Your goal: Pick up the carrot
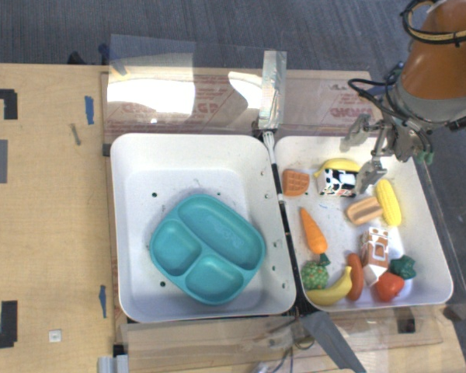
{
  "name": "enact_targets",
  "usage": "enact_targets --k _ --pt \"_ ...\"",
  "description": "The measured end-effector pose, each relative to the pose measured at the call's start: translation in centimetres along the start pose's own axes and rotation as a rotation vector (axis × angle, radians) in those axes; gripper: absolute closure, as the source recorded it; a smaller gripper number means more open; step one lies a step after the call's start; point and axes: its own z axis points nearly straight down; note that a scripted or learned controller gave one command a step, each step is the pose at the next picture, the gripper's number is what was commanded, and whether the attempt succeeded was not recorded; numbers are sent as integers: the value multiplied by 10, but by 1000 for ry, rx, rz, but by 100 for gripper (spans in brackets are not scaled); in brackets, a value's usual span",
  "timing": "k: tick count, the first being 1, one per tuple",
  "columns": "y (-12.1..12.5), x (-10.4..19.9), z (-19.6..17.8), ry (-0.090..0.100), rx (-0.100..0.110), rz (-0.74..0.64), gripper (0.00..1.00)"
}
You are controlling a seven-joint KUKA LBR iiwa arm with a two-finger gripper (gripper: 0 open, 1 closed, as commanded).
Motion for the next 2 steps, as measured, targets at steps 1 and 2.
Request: enact_targets --k 1,2 --pt "14 70 113 -4 0 -101 0" --pt "36 75 113 -1 1 -150 0"
